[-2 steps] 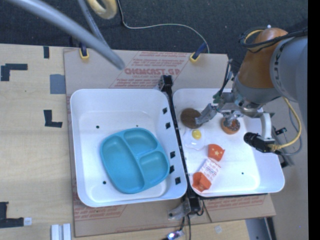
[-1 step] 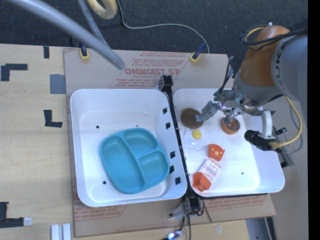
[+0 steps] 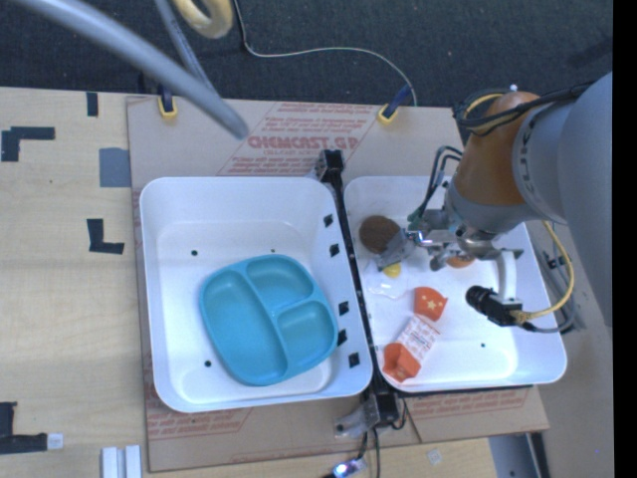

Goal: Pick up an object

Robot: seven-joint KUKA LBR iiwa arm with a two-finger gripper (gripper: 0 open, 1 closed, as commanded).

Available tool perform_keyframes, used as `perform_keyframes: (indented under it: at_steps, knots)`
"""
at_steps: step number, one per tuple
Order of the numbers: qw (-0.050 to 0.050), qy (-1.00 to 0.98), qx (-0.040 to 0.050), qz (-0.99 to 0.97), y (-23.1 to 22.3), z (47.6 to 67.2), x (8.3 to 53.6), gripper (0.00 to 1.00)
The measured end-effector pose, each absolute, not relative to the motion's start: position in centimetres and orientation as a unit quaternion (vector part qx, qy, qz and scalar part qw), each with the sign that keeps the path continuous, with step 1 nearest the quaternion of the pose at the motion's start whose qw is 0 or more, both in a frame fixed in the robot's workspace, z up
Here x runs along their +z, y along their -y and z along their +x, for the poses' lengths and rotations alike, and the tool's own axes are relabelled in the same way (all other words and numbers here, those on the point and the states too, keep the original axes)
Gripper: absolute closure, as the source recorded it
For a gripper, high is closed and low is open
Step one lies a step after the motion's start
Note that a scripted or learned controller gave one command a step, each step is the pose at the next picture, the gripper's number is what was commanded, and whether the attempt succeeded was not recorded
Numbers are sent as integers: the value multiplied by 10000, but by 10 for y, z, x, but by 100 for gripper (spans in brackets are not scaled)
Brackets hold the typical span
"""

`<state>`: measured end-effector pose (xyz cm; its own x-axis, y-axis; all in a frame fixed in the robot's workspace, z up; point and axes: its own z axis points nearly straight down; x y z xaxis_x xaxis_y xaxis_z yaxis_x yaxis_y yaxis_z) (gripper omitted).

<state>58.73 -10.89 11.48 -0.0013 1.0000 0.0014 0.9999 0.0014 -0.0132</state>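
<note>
My gripper (image 3: pixel 430 243) is low in the right bin (image 3: pixel 537 366), near its back, under the orange-banded wrist. Just left of it lies a brown round object (image 3: pixel 378 232), with a small yellow piece (image 3: pixel 391 267) in front of that. A small orange item (image 3: pixel 460 260) peeks out below the gripper body. Closer to the bin's front sit a red-orange block with a pale mark (image 3: pixel 429 303) and an orange and white packet (image 3: pixel 411 347). The wrist hides what lies directly beneath the gripper.
The left bin (image 3: pixel 164 227) holds a blue divided plate (image 3: pixel 267 316). A black divider (image 3: pixel 345 267) runs between the bins. A black cable and connector (image 3: pixel 493 304) hang off the wrist over the right bin. A grey pole (image 3: pixel 119 38) crosses the top left.
</note>
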Motion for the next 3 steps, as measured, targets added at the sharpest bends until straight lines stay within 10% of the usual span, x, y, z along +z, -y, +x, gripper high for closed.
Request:
perform_keyframes:
  at_steps: [1,2,3]
  knots:
    - [17,7078,21,-7064,109,587,82,0]
    - [-4,7081,11,-7061,109,589,93,100]
    - [3,7078,2,-7064,104,586,151,100]
